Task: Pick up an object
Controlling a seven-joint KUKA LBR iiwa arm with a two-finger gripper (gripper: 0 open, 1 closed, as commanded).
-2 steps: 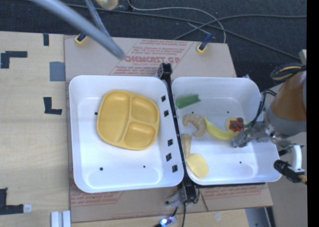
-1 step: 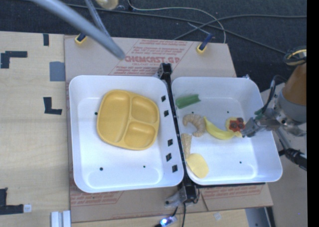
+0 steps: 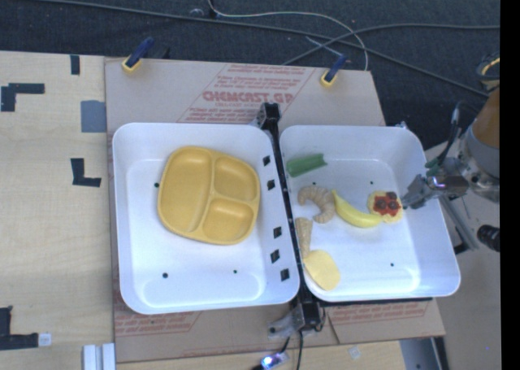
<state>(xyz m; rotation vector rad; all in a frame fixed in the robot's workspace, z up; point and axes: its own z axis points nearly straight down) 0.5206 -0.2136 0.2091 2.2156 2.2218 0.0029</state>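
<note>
While the arm reaches in from 3 o'clock, its gripper (image 3: 424, 189) hangs over the right bin's (image 3: 406, 145) 3 o'clock wall, just beside a small red and yellow toy (image 3: 385, 204); whether it is released or clenched I cannot tell, and nothing shows between its tips. Touching that toy at its 9 o'clock side lies a yellow banana (image 3: 354, 213). At the banana's 9 o'clock is a tan curled piece (image 3: 318, 201), with a green piece (image 3: 305, 164) at the bin's 11 o'clock. Near the 7 o'clock corner a pale yellow round slice (image 3: 322, 269) lies, with a ridged tan piece (image 3: 303, 234) at its 11 o'clock. On the desk, the left bin (image 3: 138, 279) holds a yellow divided plate (image 3: 209, 195), toward 12 o'clock of its floor.
</note>
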